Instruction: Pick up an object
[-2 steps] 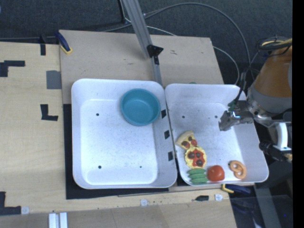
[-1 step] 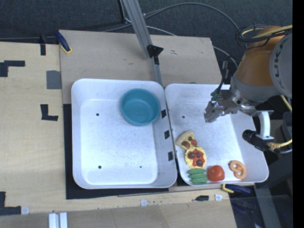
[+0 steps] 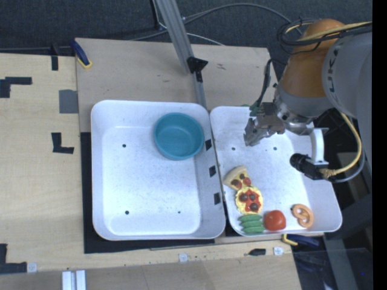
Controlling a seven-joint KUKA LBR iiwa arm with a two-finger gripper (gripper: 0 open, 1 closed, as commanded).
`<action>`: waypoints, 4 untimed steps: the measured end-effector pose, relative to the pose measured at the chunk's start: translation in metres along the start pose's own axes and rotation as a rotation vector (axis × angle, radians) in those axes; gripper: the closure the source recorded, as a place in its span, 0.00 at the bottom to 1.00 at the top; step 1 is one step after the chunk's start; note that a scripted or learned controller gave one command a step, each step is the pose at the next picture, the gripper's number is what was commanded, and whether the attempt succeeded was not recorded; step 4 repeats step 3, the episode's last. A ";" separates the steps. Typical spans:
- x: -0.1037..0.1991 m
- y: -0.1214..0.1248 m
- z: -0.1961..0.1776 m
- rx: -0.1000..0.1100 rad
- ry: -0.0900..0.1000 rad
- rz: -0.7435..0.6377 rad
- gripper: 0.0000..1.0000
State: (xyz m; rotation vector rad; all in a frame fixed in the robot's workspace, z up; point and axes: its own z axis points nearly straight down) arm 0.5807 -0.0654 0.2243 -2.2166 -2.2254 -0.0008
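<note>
- Camera view shows two white bins side by side on a tan bench; the left bin (image 3: 115, 180) and the right bin (image 3: 320, 192) touch along the middle.
- A blue bowl (image 3: 178, 136) sits in the left bin, near its back edge and close to the right wall. The rest of that bin's floor is bare and open.
- The gripper (image 3: 253, 136) hangs over the back part of the right bin, near its left wall. I cannot tell how it is set, and no toy shows in it.
- The toys all lie at the front of the right bin, well apart from the gripper.
- A pizza slice (image 3: 237, 178) lies just beside a round pizza (image 3: 248, 199), near the left wall.
- A green bean pod (image 3: 251, 223) and a red tomato (image 3: 274, 220) are touching, close to the front edge.
- A pretzel (image 3: 302, 215) lies near the front right corner.
- Bare white floor lies between the gripper and the toys.
</note>
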 end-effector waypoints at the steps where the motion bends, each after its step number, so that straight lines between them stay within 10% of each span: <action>1: 0.040 0.015 -0.001 0.000 0.000 0.000 1.00; 3: 0.152 0.047 -0.002 0.000 0.000 -0.001 1.00; 4: 0.152 0.047 -0.002 0.000 0.000 -0.001 1.00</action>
